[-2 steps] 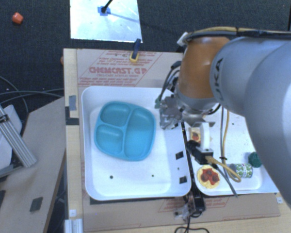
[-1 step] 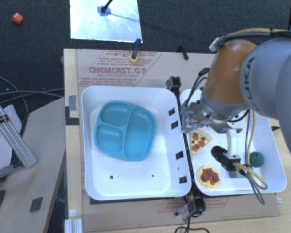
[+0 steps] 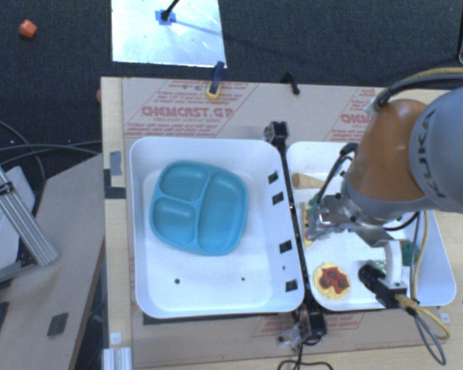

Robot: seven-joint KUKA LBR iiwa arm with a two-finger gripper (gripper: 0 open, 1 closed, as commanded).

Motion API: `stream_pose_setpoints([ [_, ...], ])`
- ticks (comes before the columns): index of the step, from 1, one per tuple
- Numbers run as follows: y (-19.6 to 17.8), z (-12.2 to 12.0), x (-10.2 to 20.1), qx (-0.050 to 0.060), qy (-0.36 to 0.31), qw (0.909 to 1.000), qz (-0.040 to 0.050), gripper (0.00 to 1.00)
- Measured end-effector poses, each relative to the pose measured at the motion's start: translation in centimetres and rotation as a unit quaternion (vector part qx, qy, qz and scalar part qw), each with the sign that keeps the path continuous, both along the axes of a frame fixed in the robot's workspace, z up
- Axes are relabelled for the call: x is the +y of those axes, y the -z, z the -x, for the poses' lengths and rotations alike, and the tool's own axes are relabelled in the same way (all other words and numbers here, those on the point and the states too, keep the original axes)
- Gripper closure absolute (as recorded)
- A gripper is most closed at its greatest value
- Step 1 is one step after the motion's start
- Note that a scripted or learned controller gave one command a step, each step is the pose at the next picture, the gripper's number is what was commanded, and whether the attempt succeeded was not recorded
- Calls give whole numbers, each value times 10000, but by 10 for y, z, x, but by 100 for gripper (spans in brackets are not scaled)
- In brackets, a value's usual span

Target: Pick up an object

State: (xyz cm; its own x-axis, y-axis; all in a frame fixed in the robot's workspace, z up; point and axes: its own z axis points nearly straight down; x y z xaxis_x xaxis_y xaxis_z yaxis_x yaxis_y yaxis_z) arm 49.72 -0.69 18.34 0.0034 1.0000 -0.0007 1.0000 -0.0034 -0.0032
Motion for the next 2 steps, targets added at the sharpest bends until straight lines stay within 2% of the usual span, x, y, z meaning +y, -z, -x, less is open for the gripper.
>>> stream_pose_setpoints([
  [1,-1,-6,69,-25,-65,10000,-14,100],
  [2,-83,-99,85,-100,-51,9999,-9,100],
])
